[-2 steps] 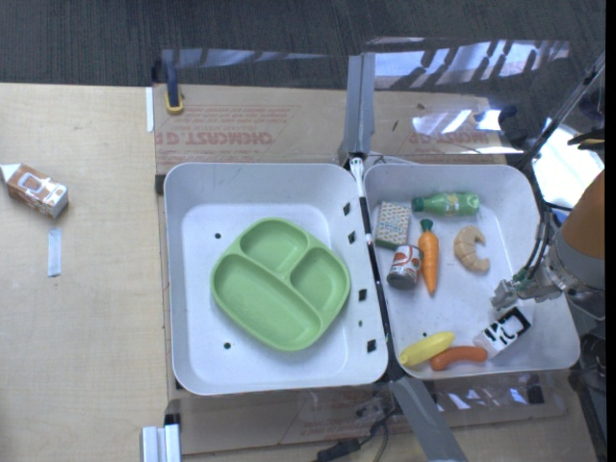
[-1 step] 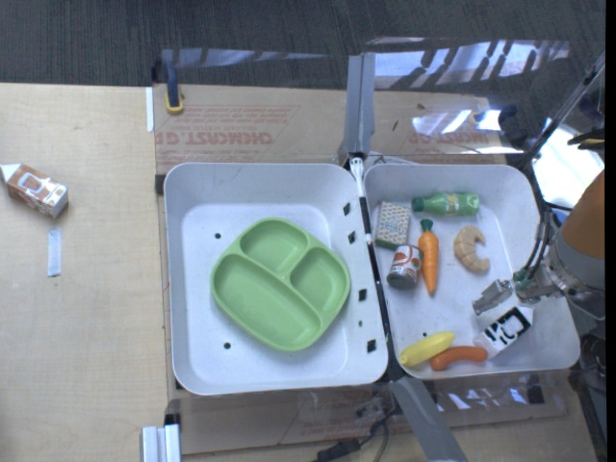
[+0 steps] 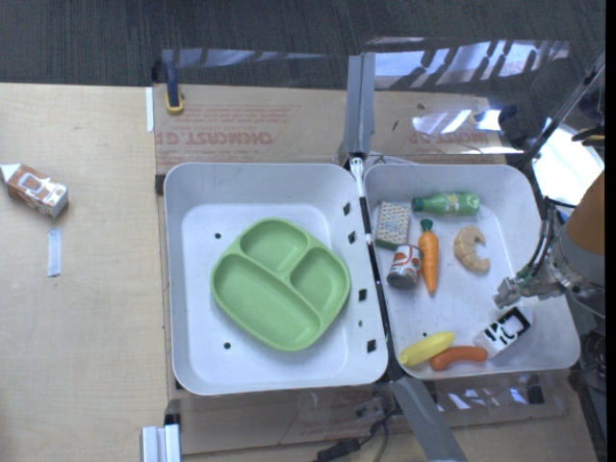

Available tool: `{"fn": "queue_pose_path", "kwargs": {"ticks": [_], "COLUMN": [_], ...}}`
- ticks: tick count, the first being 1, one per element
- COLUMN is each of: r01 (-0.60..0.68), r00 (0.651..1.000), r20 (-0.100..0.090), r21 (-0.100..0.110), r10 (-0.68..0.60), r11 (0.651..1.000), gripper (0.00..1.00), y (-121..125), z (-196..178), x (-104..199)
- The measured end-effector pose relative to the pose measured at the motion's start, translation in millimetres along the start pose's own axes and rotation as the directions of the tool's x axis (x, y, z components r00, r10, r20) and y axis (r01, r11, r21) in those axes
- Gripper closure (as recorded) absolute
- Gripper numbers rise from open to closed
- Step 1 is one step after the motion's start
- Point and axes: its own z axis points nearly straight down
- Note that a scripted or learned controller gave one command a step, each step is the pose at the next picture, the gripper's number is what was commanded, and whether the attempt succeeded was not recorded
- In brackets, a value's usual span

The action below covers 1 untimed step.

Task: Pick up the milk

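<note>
The milk is a small white carton with black patches. It lies on its side near the front right corner of the right bin. My gripper hangs just above and slightly behind the carton, at the bin's right side. The carton rests on the bin floor, and nothing shows it lifted.
The right bin also holds a green bottle, a carrot, a croissant, a can, a speckled box, a banana and a red sausage. A green divided plate lies in the left bin.
</note>
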Motion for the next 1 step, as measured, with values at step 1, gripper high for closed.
{"fn": "queue_pose_path", "kwargs": {"ticks": [1], "r01": [0.0], "r00": [1.0], "r20": [0.0], "r21": [0.0], "r10": [0.0], "r11": [1.0], "gripper": [0.0], "y": [0.0], "z": [0.0], "x": [0.1]}}
